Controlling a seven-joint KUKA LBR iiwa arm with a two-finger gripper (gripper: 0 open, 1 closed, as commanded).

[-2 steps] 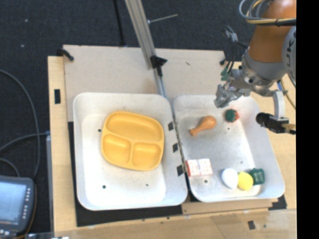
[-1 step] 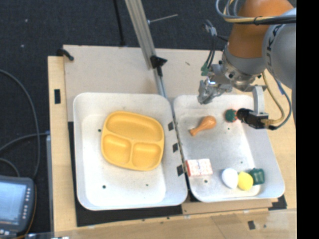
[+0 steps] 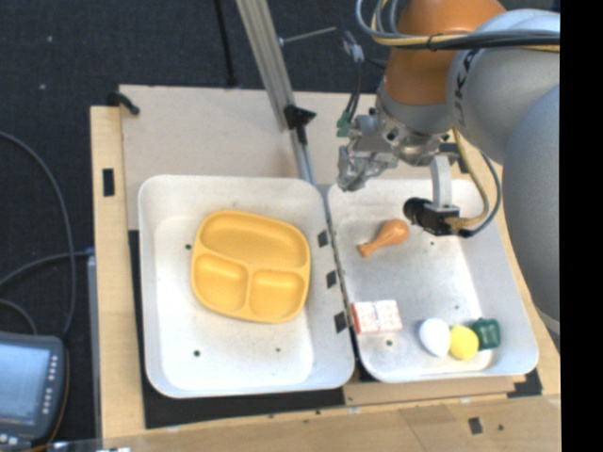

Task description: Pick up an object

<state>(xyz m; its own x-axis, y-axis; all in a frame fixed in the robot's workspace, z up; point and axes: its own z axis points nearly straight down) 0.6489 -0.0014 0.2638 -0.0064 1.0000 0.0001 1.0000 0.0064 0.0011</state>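
Observation:
My gripper [image 3: 352,175] hangs over the far left corner of the right bin [image 3: 429,276], with nothing visible between its fingers. An orange drumstick-shaped toy [image 3: 383,237] lies in that bin, a little in front of and to the right of the gripper. Near the bin's front edge sit a small red and white box [image 3: 376,317], a white egg-like object [image 3: 434,336], a yellow ball [image 3: 464,342] and a dark green piece [image 3: 486,331]. A yellow divided plate [image 3: 251,265] lies in the left bin [image 3: 170,347].
An aluminium post [image 3: 273,73] rises slanting behind the bins, close to the gripper's left. A black cable clip [image 3: 426,216] hangs from the arm above the right bin. A ridge [image 3: 334,271] divides the two bins.

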